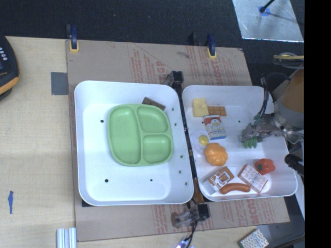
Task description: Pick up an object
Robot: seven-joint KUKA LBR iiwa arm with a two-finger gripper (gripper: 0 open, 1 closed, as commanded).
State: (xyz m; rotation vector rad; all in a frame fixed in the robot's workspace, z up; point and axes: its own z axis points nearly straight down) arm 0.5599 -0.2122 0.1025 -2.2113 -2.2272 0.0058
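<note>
Two white bins sit side by side. At the right bin (232, 94), the gripper (252, 136) grasps a small green toy (250, 142), not lifted yet.

A brown cardboard sheet (155, 61) covers the counter (31, 138), held at its far edge by two blue-and-yellow clamps (73, 37). A grey tape patch (59, 83) sits just left of the left white bin (88, 138), which holds a green divided plate (139, 134). A black-and-orange device (7, 63) lies at the counter's left edge, and a silver sheet (269, 12) rests on the dark floor beyond
</note>
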